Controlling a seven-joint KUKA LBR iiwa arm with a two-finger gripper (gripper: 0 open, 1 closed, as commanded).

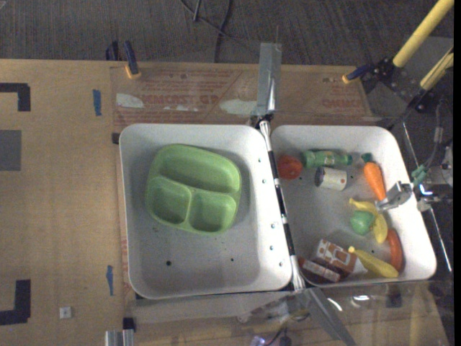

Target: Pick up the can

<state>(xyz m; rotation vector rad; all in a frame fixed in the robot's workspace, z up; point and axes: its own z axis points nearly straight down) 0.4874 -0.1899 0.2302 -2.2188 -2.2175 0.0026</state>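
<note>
One small silver metal can point(332, 178) lies mid-bin with open floor below; pincer point(395, 196) near right rim, state indiscernible.

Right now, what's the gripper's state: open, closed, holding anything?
Gripper: over the right bin's right side, near the carrot; open or shut cannot be told. The can lies apart from it, not held.

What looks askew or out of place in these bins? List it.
Nothing looks spilled or damaged. The can lies on its side in the right bin, beside the green bottle, also lying flat. The green divided plate sits at a slant in the left bin. The gripper is near the carrot.
</note>
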